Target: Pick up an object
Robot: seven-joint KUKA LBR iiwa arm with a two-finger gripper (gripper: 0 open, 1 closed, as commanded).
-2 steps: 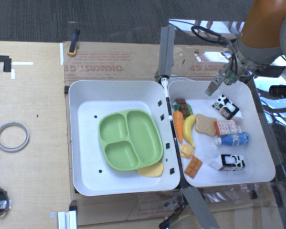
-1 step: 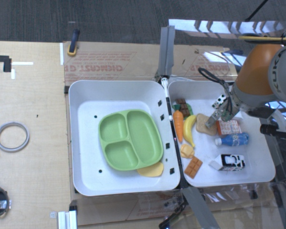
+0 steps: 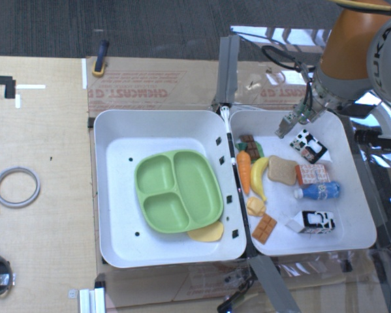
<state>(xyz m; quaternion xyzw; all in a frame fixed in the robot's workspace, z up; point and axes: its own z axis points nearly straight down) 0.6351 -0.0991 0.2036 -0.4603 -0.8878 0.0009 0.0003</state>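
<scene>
Counter [image 3: 38, 142] of pale wood, bearing two shallow white bins side by side. Left bin [image 3: 110, 175] holding a green divided plate [image 3: 179, 191] with a yellow piece [image 3: 207, 233] tucked under its near edge. Right bin [image 3: 358, 220] crowded with candidates: carrot [image 3: 243, 171], banana [image 3: 258, 178], slice of bread [image 3: 282, 171], small red-and-white carton [image 3: 312, 173], blue-capped bottle [image 3: 318, 191], black-and-white carton [image 3: 318, 221], waffle-like square [image 3: 264, 227], and a cow-patterned box [image 3: 309, 145] near the far rim.

Arm [image 3: 355, 41] reaching in from the right, pincer [image 3: 293, 124] low over the right bin's far side, just beside the cow-patterned box. Opening of the pincer impossible to tell from this slant; nothing visibly held.

Likely trouble: descent landing on bare floor left of the box, closing on air. Also possible: a nudge sliding the box against the bin wall, or a skewed pinch on its corner, slipping free on lift.
</scene>
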